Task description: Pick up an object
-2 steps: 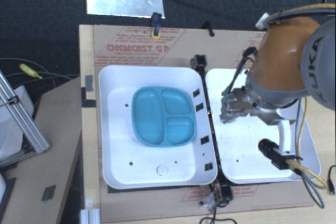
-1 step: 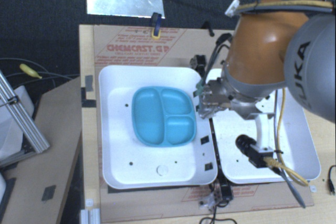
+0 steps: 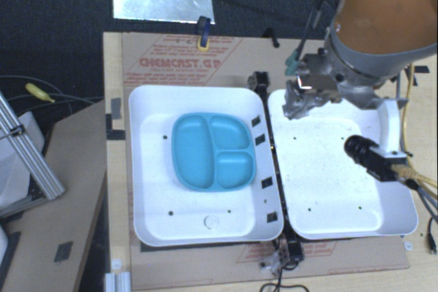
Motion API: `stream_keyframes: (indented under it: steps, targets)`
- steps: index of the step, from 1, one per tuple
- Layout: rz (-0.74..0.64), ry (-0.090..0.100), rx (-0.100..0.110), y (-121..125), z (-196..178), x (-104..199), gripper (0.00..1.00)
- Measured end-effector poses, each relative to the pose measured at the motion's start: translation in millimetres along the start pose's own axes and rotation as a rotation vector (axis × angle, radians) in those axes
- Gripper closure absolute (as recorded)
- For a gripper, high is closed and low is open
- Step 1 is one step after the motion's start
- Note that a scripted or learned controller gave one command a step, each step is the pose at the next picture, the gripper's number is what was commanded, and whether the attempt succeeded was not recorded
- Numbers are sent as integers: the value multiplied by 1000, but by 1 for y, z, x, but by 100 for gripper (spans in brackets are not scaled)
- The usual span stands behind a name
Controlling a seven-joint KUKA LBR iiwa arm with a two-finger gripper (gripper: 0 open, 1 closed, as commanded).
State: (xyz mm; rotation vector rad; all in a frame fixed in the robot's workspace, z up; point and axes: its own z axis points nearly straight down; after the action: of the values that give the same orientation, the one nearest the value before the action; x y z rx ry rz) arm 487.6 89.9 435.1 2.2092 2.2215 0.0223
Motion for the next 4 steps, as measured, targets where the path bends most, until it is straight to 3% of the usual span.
stream_keyframes:
  steps: [1,2,3,4]
  targets:
    - [-7,0,12,-1,-2,93,100]
    - [8,-2,10,0,-38,49,100]
    - [-3,-3,18,11,0,110,100]
    - [-4,-2,12,12,-13,107,100]
